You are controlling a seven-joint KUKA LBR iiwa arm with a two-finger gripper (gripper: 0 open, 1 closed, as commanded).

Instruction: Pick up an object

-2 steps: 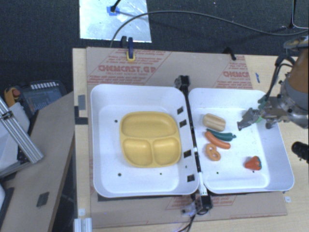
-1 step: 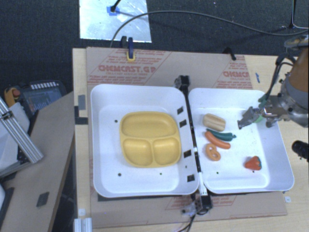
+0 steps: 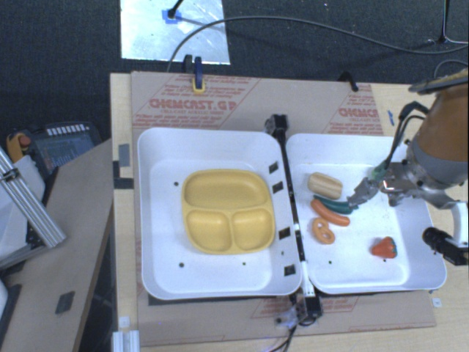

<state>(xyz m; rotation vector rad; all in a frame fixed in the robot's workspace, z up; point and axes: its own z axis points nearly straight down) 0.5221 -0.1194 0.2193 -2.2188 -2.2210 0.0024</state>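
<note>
Over the right bin [image 3: 418,270] the hand [image 3: 359,194] hangs low, its tips at the green stalk end of the carrot [image 3: 331,213]; whether it is spread or pinching I cannot tell. Nothing looks lifted yet. Beside the hand lies a bread roll [image 3: 325,185], below it a pretzel [image 3: 323,231].

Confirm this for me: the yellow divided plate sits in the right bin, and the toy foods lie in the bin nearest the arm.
Not quite. The camera view shows the yellow divided plate in the left bin, not the right one. The rest holds: the toy foods, among them the bread roll, carrot and strawberry, lie in the right bin, nearest the arm, with the gripper above them.
</note>
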